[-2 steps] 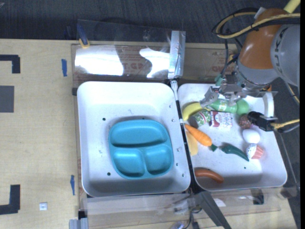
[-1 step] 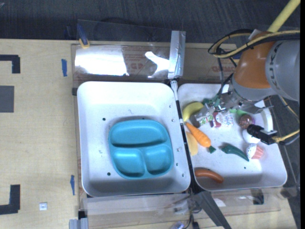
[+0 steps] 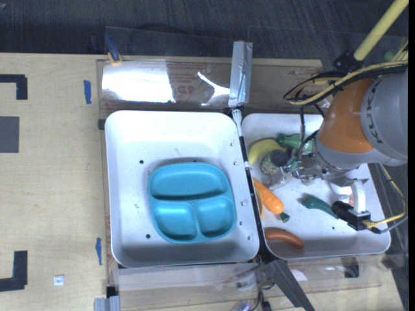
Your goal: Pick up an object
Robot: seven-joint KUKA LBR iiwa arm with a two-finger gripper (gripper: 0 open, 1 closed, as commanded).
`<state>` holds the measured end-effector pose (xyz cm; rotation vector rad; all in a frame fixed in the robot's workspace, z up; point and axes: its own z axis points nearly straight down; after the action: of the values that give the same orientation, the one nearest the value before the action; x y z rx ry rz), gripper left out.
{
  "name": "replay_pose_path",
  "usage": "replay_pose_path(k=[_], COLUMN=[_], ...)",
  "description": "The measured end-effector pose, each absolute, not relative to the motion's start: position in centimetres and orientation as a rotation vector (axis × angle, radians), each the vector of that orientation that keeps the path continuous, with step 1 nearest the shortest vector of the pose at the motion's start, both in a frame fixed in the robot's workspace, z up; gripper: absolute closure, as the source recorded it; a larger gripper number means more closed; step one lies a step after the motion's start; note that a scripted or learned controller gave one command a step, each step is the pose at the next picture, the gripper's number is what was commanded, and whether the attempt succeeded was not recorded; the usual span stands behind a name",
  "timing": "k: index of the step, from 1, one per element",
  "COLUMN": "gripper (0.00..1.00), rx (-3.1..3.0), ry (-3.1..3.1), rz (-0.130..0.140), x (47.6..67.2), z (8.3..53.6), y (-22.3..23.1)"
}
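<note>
My gripper [image 3: 283,168] reaches down into the right bin [image 3: 324,241], near its left side. It hovers just below a yellow banana-shaped toy [image 3: 259,149] and above an orange carrot [image 3: 269,198]. A dark green piece [image 3: 316,203] lies right of the carrot. A red-brown sausage [image 3: 283,237] rests near the bin's front edge. Another green piece [image 3: 288,138] shows at the back, partly hidden by the wrist.
The left bin [image 3: 123,173] holds a blue divided plate [image 3: 192,199] in its middle. A raised rim separates the two bins. A clear plastic sheet and a metal bracket [image 3: 240,73] stand behind the bins.
</note>
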<state>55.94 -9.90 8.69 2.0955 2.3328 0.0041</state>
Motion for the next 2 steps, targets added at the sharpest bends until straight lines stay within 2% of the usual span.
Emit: replay_pose_path(k=[1,2], gripper=[1.0,1.0], rx=[2.093,1.977], ry=[2.327,2.441], rz=[0.009,0.001], x=[56.1,55.6], z=[9.9,8.9], y=[-9.9,-11.9])
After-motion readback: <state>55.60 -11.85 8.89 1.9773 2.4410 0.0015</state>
